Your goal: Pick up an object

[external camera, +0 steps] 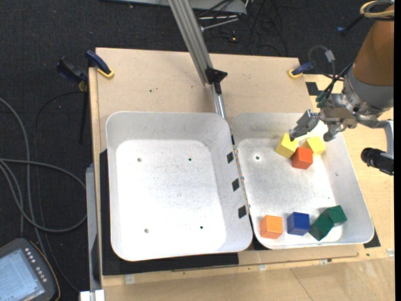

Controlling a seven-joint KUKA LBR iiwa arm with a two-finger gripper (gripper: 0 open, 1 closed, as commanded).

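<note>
My gripper [317, 129] hangs over the far part of the right bin [351, 187], its two fingers spread open with nothing between them. Just below the fingertips lies a tight cluster: a yellow block [286, 146] to the left, a second yellow block [316, 145] to the right, and a red block [302, 157] in front of them. Along the bin's near edge sit an orange block [271, 226], a blue block [299, 223], and two green blocks [336, 214] [321, 228].
The left bin [119, 168] adjoins the right one at a central seam. A slanted metal pole [191, 33] runs from the top down to the bins' junction. Clamps [100, 64] [299, 71] hold the bench's far corners.
</note>
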